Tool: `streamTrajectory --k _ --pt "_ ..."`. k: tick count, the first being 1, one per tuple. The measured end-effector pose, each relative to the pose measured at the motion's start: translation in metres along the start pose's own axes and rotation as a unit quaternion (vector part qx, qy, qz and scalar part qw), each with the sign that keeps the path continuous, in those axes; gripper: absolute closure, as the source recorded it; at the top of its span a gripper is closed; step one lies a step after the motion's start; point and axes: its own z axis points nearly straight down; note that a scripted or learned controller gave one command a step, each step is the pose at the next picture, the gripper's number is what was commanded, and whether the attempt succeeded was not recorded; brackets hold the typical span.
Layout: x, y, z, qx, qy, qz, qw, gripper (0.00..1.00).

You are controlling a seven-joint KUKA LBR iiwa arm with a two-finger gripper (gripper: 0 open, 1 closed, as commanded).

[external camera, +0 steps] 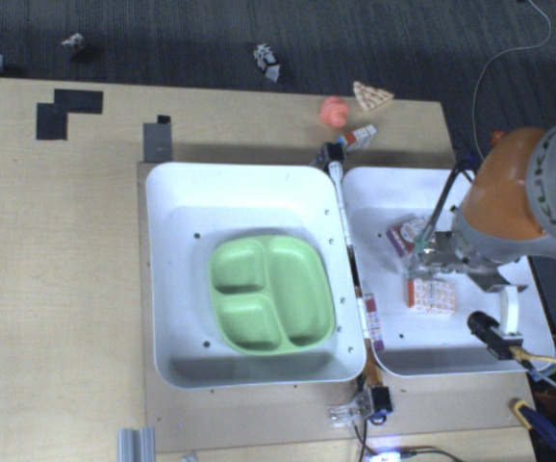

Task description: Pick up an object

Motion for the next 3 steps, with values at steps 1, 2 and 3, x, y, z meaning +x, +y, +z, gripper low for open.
streamTrajectory --k 1,2,3 --pt "0.000 0.000 0.000 0.000 0.000 0.000 1.0000 0.00" --pt "0.001 0.002 -0.010 -0.001 0.000 -0.001 1.0000 1.00" --pt "0.001 0.001 -0.010 -0.001 0.000 -0.001 1.0000 0.00"
